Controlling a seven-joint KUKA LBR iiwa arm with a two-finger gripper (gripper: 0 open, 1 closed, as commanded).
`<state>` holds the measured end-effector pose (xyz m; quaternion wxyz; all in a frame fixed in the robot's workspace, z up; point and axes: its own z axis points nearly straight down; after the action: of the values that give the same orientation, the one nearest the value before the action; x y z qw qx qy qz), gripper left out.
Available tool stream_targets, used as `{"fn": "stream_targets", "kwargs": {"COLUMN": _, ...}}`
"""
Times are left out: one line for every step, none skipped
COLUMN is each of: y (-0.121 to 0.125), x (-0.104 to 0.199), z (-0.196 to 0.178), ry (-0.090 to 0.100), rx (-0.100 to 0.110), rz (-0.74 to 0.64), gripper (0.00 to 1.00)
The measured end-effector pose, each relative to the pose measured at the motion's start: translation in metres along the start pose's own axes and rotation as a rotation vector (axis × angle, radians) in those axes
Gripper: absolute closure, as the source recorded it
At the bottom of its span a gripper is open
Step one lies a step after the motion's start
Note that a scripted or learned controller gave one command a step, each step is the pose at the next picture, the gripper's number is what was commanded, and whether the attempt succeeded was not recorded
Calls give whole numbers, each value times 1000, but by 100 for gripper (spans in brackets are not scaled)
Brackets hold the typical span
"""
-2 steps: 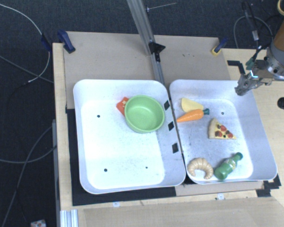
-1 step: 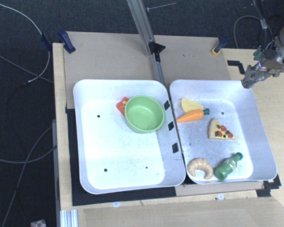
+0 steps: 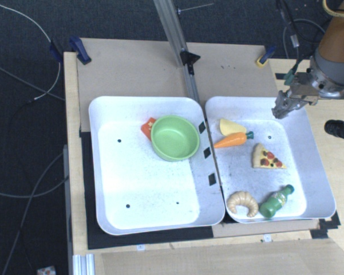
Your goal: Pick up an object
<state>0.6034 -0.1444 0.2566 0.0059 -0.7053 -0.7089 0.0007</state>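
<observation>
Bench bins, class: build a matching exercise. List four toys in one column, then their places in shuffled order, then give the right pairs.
Things:
1. green bowl
2. carrot
3. pizza slice
4. croissant

Places:
A. right bin, near front edge, beside the green bottle
B. left bin, far right corner
C. right bin, middle
D. right bin, far left, beside a yellow wedge

Pairs: 1-B, 2-D, 3-C, 4-A

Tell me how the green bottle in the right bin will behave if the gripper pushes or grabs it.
The green bottle lies on its side at the near edge of the right bin, beside the croissant, so a push would probably roll it. It looks like small, smooth toy plastic: likely light and stiff, and its rounded body may slip between the fingers of the gripper.
</observation>
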Motion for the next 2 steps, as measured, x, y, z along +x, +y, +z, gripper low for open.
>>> {"fn": "stream_targets", "kwargs": {"y": -16, "x": 49, "z": -7, "ry": 0, "rx": 2, "rz": 0, "gripper": 100}}
{"fn": "stream_targets", "kwargs": {"y": -31, "x": 101, "z": -12, "ry": 0, "rx": 4, "rz": -1, "gripper": 100}}
